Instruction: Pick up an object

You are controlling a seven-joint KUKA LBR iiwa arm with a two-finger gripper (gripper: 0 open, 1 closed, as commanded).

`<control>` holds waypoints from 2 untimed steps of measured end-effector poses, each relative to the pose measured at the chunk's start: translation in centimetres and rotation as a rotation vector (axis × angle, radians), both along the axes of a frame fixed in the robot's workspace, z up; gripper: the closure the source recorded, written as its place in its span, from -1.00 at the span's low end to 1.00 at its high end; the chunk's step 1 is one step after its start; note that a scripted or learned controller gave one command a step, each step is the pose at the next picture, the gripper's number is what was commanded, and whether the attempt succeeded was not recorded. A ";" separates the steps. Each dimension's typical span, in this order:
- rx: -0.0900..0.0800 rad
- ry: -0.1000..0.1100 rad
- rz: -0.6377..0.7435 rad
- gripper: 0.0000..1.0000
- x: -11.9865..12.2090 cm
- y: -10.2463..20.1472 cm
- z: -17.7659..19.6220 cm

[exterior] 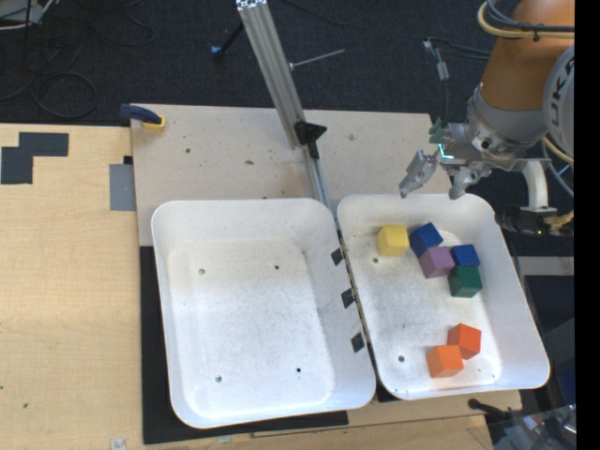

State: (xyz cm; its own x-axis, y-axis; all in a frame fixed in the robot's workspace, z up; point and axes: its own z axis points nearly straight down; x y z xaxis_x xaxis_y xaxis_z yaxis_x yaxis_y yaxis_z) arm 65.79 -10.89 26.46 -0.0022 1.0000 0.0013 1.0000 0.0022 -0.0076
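Claw (435, 178) spread and empty, the arm hovers just beyond the right bin (525, 345), apparently approaching; next it must descend onto the yellow block (393, 241).

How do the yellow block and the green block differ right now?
The yellow block sits at the cluster's left end, near the bin's far side; the green block sits at its right, nearer the camera. Yellow stands slightly apart from the blue block; green abuts its neighbours. Both lie in the right bin.
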 end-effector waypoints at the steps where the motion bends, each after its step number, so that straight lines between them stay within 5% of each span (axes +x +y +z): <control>1: -0.001 -0.004 0.002 -1.00 0.1 0.0 0.3; 2: -0.001 0.000 0.002 -1.00 0.9 0.1 -5.7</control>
